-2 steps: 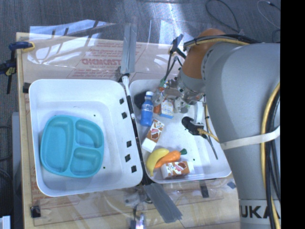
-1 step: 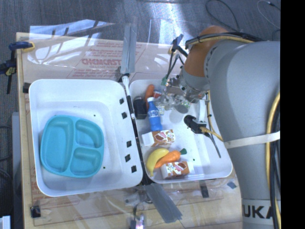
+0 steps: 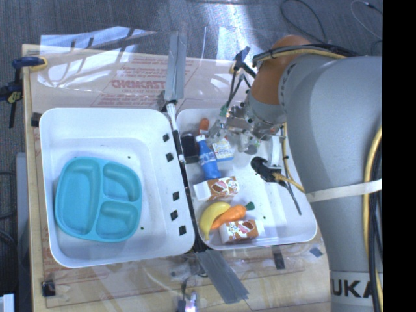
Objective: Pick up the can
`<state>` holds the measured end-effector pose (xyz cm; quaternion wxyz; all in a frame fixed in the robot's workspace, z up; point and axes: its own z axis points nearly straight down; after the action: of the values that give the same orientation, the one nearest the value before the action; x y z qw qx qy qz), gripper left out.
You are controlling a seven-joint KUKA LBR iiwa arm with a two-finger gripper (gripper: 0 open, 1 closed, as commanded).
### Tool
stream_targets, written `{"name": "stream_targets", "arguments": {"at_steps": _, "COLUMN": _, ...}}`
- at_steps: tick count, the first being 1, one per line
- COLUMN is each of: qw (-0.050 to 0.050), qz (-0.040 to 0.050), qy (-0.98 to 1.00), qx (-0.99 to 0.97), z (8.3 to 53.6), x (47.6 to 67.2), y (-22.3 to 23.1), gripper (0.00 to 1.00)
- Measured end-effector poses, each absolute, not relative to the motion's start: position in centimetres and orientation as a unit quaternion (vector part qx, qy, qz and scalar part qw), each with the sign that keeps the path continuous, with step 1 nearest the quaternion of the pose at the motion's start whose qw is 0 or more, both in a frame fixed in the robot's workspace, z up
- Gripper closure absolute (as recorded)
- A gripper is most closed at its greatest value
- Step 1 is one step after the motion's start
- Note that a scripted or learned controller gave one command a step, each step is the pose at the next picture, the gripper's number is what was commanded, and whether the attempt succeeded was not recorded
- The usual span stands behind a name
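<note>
Slim blue metal can (image 3: 208, 161), nine o'clock in right white bin (image 3: 305, 229): probably light, rigid, slippery, roll-prone; best pinched across mid-body. Two-finger gripper (image 3: 229, 127) spread unreadable.

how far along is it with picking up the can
Done: the arm has reached over the right white bin, with the gripper at its far end. In hand: nothing visibly held. Left: the blue cylindrical can lies on the bin floor beside the gripper, not lifted, so grasping and raising remain.
</note>
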<state>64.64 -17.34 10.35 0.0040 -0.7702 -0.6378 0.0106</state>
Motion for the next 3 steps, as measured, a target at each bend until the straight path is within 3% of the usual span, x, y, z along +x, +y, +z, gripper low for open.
{"name": "stream_targets", "arguments": {"at_steps": 1, "qw": -0.01, "qz": 0.0022, "qy": -0.715, "qx": -0.699, "z": 10.0, "x": 65.8, "y": -12.3, "gripper": 0.0}}
{"name": "stream_targets", "arguments": {"at_steps": 2, "qw": 0.0, "qz": 0.0002, "qy": -0.801, "qx": -0.598, "z": 19.3, "x": 62.5, "y": -7.2, "gripper": 0.0}}
{"name": "stream_targets", "arguments": {"at_steps": 3, "qw": 0.0, "qz": 0.0004, "qy": -0.801, "qx": -0.599, "z": 19.2, "x": 62.5, "y": -7.2, "gripper": 0.0}}
